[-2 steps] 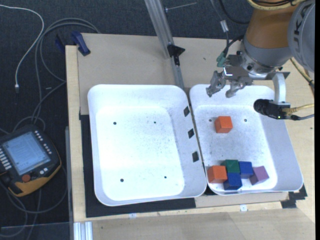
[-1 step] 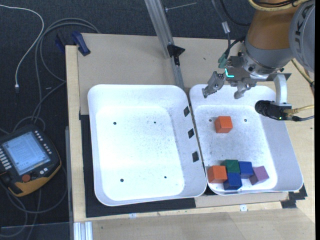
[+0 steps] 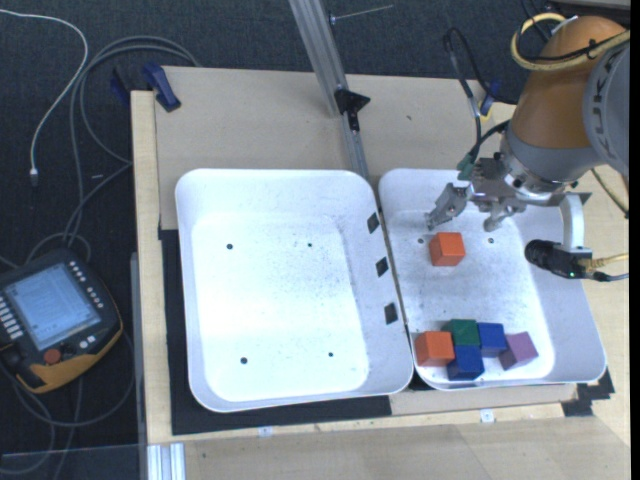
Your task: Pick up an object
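An orange cube (image 3: 447, 249) lies alone in the upper middle of the right bin (image 3: 575, 318). Just above it hovers my gripper (image 3: 467, 214), open, with one finger (image 3: 441, 208) to the cube's upper left and the other (image 3: 494, 218) to its upper right. Nothing sits between the fingers. At the bin's front edge several blocks are clustered: an orange one (image 3: 434, 347), a green one (image 3: 463, 332), two blue ones (image 3: 491, 337) (image 3: 465, 362) and a purple one (image 3: 520, 348).
The left bin (image 3: 270, 288) sits beside the right one, with black clips (image 3: 381, 266) along the shared rim. A slanted aluminium pole (image 3: 320, 43) rises behind the bins. A black camera or sensor (image 3: 553, 257) hangs off the wrist at the right.
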Controlling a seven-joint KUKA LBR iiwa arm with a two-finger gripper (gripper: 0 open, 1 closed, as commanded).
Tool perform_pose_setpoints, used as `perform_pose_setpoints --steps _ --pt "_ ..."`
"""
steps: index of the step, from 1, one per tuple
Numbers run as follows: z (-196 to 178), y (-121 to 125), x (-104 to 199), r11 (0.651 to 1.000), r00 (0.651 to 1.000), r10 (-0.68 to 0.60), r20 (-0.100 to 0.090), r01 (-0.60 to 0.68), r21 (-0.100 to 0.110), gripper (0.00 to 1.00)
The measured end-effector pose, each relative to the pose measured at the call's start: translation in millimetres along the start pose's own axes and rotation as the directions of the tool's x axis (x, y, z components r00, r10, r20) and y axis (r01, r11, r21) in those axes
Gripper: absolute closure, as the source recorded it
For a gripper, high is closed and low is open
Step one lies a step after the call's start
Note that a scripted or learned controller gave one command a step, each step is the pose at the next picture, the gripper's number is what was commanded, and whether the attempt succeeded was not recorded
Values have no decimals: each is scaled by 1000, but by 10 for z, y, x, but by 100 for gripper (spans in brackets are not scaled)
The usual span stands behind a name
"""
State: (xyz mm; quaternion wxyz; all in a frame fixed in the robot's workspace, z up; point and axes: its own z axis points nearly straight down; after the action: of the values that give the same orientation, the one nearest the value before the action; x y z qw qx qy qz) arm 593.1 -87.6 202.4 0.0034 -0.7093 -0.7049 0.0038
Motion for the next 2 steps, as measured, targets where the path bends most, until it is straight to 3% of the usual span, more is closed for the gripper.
perform_pose_setpoints --steps 1,2 --pt "1073 278 -207 1000 1000 -5 -2 5 -1 0" --pt "911 301 -197 1000 1000 -6 -2 6 -10 100"
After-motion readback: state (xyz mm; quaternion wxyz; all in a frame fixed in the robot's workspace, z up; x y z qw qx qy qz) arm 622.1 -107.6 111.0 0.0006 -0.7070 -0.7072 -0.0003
